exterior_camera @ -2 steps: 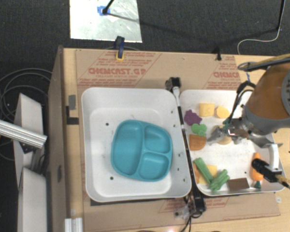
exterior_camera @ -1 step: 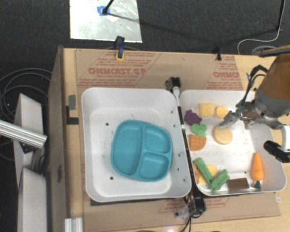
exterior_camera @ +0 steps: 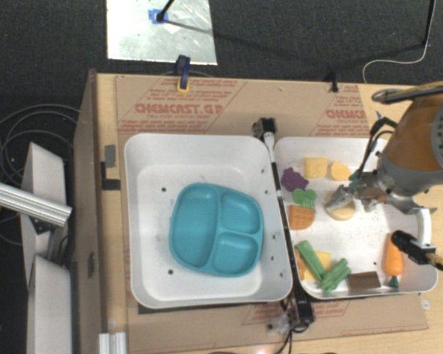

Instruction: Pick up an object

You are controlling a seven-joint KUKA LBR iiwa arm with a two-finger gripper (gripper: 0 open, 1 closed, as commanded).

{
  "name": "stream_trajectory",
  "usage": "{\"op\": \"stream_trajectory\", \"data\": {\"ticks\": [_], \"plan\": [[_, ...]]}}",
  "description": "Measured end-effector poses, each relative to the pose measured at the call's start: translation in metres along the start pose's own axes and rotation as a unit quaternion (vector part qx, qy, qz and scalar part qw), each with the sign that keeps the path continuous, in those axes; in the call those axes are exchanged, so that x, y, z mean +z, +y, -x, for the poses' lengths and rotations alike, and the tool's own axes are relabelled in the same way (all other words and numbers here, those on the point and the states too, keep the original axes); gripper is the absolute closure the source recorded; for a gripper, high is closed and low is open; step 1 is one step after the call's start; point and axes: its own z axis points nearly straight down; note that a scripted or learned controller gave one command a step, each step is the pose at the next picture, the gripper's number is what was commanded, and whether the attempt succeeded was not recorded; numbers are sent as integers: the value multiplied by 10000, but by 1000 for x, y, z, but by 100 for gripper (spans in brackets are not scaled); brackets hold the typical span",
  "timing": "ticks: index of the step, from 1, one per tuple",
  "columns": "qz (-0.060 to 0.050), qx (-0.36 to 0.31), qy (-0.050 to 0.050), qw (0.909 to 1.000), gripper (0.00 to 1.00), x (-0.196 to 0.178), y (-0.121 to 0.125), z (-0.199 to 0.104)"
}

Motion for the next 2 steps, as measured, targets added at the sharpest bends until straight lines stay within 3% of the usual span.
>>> {"op": "stream_trajectory", "data": {"ticks": [1,2], "plan": [[2,0,-4,10000,0,32,8,6],[24,-7,-2,10000,100,20,9,6]]}}
